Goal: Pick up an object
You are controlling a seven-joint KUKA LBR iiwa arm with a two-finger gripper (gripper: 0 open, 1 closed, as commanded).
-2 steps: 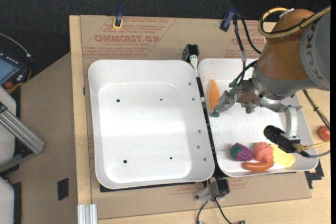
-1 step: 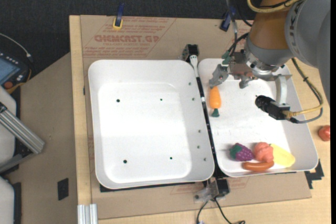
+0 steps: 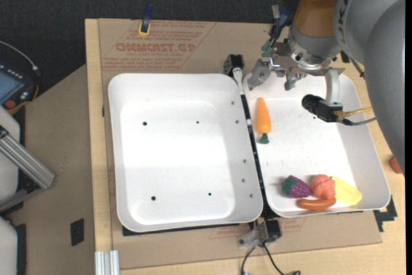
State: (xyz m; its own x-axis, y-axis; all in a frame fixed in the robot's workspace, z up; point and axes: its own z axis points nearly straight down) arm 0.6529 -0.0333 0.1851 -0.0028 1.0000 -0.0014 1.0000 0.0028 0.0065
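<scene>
Toy carrot (image 3: 263, 115), orange and tapered with a green stub at its near end, lies alone in the right bin (image 3: 360, 145) against the left wall, the handiest object to pick. The gripper (image 3: 275, 76) hangs above the bin's far-left corner, just beyond the carrot's far tip, its metal fingers (image 3: 256, 76) spread open and holding nothing. The step in hand appears to be the approach: the next move calls for coming nearer over the carrot, lining up across its narrow width and descending. In the near corner sit purple grapes (image 3: 297, 187), a pinkish fruit (image 3: 324, 185), a yellow piece (image 3: 347, 192) and an orange-red sausage shape (image 3: 316, 203), touching. All look smooth, glossy plastic. The left bin (image 3: 129, 138) adjoins on the cardboard-covered worktop (image 3: 161, 42).
</scene>
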